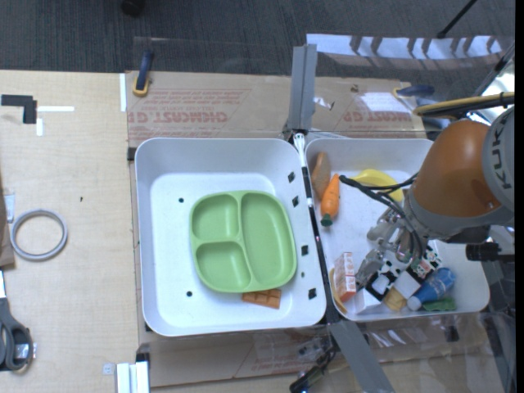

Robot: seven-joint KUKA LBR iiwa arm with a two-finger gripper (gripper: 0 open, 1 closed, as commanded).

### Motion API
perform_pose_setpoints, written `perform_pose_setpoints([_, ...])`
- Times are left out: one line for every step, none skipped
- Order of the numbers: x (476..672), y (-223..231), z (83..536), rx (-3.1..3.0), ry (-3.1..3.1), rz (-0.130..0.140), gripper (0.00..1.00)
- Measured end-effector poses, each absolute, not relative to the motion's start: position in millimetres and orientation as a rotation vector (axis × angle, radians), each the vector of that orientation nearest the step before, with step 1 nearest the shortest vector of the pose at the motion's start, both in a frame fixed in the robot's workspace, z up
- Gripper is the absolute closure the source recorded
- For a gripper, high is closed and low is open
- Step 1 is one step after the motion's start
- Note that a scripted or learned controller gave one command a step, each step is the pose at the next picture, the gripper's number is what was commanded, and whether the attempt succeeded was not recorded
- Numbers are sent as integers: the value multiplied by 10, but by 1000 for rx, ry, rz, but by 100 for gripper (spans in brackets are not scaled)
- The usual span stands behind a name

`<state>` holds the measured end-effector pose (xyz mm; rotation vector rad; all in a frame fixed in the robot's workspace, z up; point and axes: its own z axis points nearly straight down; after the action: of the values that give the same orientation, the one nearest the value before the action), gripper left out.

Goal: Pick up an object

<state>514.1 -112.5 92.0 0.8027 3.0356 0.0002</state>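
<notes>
My gripper (383, 256) hangs low over the right bin (368, 147), under the arm's orange band (458, 170). It sits just above a cluster of small items: a red-and-white packet (345, 273), a black-and-white box (379, 285), a tan block (395, 300), a blue bottle (434, 286) and a green piece (440, 305). An orange carrot (329, 196) and a brown item (319, 169) lie along the bin's left wall. A yellow banana (378, 178) lies at the back, partly hidden by the arm. Nothing is visibly held.
The left bin (155, 219) holds a green divided plate (243, 240) with an orange waffle piece (264, 298) at its near edge. A tape roll (37, 234) and scissors (12, 346) lie on the wooden bench at the left. A grey post (301, 88) stands behind the bins.
</notes>
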Motion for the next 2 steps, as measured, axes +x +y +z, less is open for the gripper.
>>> perform_pose_setpoints([5838,-1408,921,932,2999,-1,0])
perform_pose_setpoints([5267,-2209,925,811,3032,-1,0])
